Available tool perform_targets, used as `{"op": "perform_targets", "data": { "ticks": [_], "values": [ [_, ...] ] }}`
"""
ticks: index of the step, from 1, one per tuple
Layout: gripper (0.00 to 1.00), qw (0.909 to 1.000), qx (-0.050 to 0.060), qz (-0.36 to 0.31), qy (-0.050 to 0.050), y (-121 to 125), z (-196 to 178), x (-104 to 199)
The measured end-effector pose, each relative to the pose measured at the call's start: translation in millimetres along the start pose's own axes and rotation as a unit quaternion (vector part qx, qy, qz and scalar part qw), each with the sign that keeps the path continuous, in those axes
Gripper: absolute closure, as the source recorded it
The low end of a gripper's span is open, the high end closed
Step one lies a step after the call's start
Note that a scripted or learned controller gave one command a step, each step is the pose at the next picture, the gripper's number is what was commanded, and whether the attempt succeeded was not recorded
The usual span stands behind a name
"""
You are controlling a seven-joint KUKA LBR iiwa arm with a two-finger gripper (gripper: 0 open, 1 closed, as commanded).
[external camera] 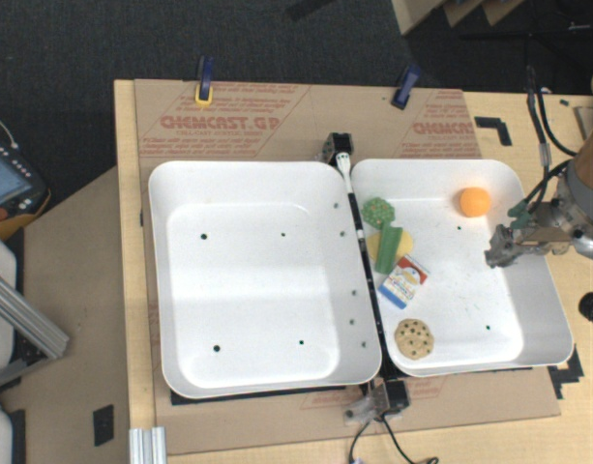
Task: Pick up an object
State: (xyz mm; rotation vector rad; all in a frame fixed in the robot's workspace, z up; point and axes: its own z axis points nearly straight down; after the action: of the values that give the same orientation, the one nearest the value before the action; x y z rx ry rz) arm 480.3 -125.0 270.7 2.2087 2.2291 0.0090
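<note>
Over the right bin (528,341), the hand (499,252) hovers beside the orange ball (475,201); finger state unclear.

The brown cardboard sheet (277,114) under the bins bears red print reading "CHEMCAST GP" near its far left edge; the same red print shows again, partly cut off, near its far right (441,124). The small packet (403,283) in the right bin carries print too small to read.

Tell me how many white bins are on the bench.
2. The left bin sits on the bench's left half; the right bin lies beside it, holding the small objects, with the hand over its right side.
</note>
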Motion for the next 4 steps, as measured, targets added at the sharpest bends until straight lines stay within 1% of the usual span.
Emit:
{"op": "perform_targets", "data": {
  "ticks": [1, 2, 3, 4],
  "values": [
    [1.00, 1.0000, 0.006, 0.001, 0.001, 26, 37, 69],
    [1.00, 1.0000, 0.001, 0.000, -0.001, 45, 16, 156],
    [1.00, 1.0000, 0.005, 0.008, -0.002, 50, 36, 93],
    [1.00, 1.0000, -0.001, 0.000, 0.001, 39, -37, 172]
  ]
}}
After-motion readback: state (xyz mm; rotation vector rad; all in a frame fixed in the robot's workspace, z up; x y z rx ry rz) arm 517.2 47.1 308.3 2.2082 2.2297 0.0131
